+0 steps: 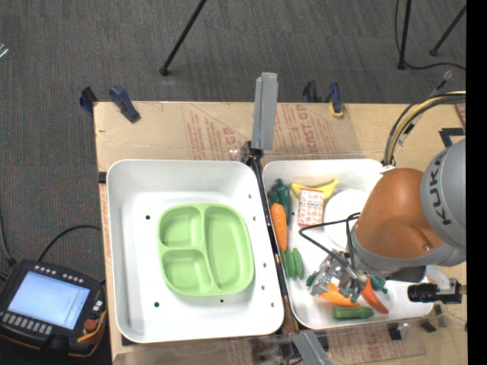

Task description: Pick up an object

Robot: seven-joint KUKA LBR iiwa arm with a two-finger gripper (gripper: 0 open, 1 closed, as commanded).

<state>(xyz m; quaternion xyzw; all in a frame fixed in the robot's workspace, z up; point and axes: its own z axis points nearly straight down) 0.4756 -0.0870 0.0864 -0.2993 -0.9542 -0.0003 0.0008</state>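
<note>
Cardboard-topped bench bearing two white bins. In the right bin [358,166], the gripper [335,274] hangs low over a carrot [337,298] lying just below it, long axis roughly left–right (finger state cannot be told). The left bin [125,204] holds a green tray [205,249].

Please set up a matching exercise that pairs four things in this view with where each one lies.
Things:
1. green divided plate
2. banana
3. long carrot
4. gripper

Places:
A. along the right bin's left wall
B. in the left bin
C. over the toy vegetables near the right bin's front edge
D. near the right bin's back wall

Pairs: 1-B, 2-D, 3-A, 4-C
</note>
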